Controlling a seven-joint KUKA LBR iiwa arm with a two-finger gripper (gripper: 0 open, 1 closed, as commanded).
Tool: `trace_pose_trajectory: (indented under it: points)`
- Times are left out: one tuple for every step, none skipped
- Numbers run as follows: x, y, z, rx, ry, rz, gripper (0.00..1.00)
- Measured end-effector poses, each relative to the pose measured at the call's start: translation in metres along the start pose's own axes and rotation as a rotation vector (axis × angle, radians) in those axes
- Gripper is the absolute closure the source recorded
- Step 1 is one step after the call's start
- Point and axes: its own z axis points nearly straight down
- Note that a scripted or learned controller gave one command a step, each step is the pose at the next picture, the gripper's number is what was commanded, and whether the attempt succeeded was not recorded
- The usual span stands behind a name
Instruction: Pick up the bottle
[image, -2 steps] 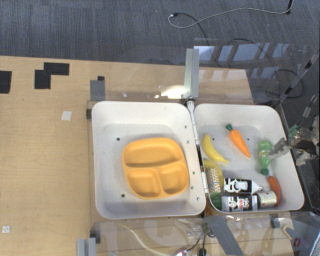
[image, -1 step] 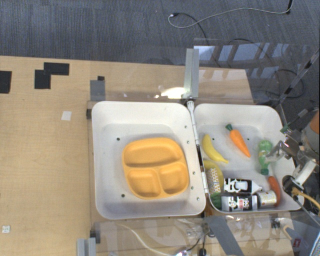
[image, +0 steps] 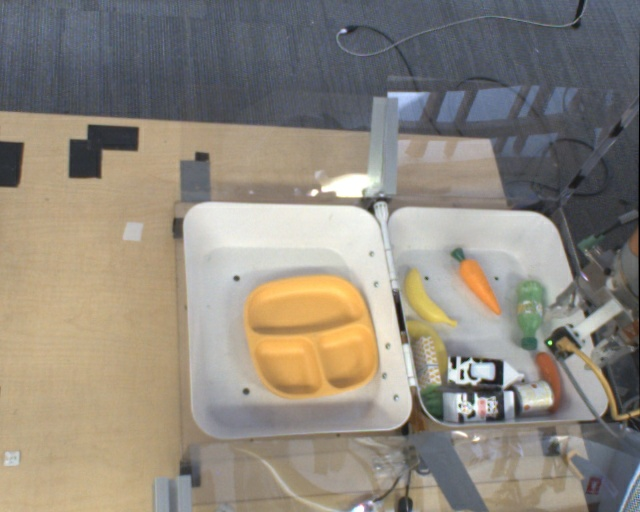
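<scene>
Two white bins sit side by side on the worktop (image: 90, 300). The carrot (image: 478, 283) lies in the right bin (image: 535, 225), in its far half, with its green top pointing away toward the bin's back wall.

Placed from the carrot:
- The green bottle (image: 529, 312) lies just to the view's right of it and a little nearer the camera. The two are close but apart.
- The banana (image: 425, 298) lies on the carrot's other side, toward the wall between the bins.
- A corn cob (image: 430, 357) lies nearer the camera than the carrot, below the banana.
- A black-and-white bottle (image: 478, 372) lies on its side well in front of the carrot. Its white cap points to the view's right.
- A dark bottle (image: 492, 405) with a metallic end lies just beyond that one, against the bin's near wall.
- A red, sausage-shaped thing (image: 549, 372) lies in front of the carrot and to the right, beside the caps of those two bottles.
- An orange divided plate (image: 308, 335) sits well to the carrot's left, in the middle of the left bin (image: 200, 300).

The hand (image: 583, 305) is at the right bin's right rim, further from the carrot than the green bottle and just beside that bottle. Whether it is open or closed cannot be told, and no object is seen in its grip.
</scene>
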Motion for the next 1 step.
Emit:
trace_pose_trajectory:
  points:
    - [-0.0013, 0.0116, 0.086, -0.012, 0.014, 0.285, 0.0]
